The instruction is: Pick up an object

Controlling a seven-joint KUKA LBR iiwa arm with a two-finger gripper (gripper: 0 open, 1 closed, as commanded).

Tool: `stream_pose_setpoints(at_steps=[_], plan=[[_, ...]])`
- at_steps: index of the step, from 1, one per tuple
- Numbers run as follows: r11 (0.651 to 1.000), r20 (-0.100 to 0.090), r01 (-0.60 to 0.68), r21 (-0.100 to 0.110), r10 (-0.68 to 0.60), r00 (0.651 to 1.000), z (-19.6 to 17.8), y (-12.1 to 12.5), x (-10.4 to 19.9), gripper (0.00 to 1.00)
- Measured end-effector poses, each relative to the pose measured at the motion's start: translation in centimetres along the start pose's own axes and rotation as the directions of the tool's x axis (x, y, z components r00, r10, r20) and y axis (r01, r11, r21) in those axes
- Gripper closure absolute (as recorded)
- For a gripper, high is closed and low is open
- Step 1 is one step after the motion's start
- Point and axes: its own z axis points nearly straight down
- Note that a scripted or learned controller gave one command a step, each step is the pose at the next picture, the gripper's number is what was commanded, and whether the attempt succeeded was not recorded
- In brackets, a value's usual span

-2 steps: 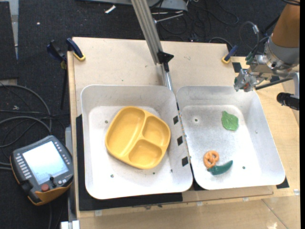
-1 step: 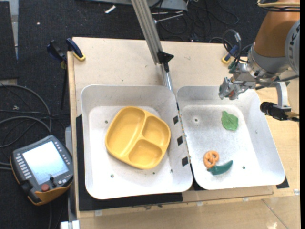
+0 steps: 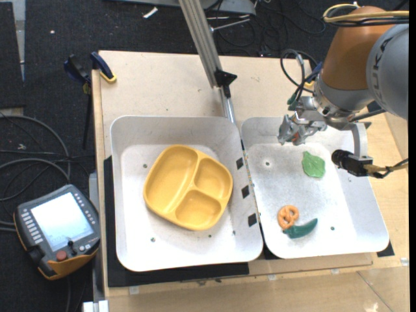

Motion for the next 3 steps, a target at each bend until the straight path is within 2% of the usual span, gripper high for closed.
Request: stream_pose_setpoints(at_steps=[2,3], plan=[[1.000,-0.001,0.001,-0.001,-0.001,1.000,-2.1,-4.9,9.9,1.00],[1.000,0.000,0.002,-0.001,-0.002,1.000,-2.9,-6.3,15.0,1.00]])
